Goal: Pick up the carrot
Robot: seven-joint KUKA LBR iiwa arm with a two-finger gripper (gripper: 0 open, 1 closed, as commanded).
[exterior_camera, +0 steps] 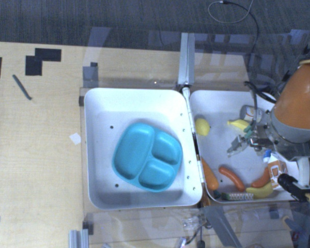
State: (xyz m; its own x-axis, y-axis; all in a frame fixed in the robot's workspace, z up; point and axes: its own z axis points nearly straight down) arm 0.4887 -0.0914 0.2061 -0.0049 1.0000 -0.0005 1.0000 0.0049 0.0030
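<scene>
Arm enters from the right, orange band (299, 99) sits above and right of the claw (239, 142). Wrist angled down-left. Claw fingers (233, 148) spread apart, pointing lower-left, nothing between them.

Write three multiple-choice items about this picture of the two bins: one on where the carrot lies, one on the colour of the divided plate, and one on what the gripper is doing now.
1. Where does the carrot lie?
A. In the left bin, on the plate
B. In the right bin, at its left wall near the front
C. On the bench, outside both bins

2. What colour is the divided plate in the left bin?
A. Blue
B. Red
C. Yellow

3. What is the state of the gripper?
A. It holds the carrot
B. It rests on the plate
C. It is above the right bin's floor, apart from the carrot

Answers:
1. B: the orange carrot lies along the divider side of the right bin.
2. A: the three-part plate is light blue.
3. C: bare white floor separates the gripper and the carrot.
</scene>
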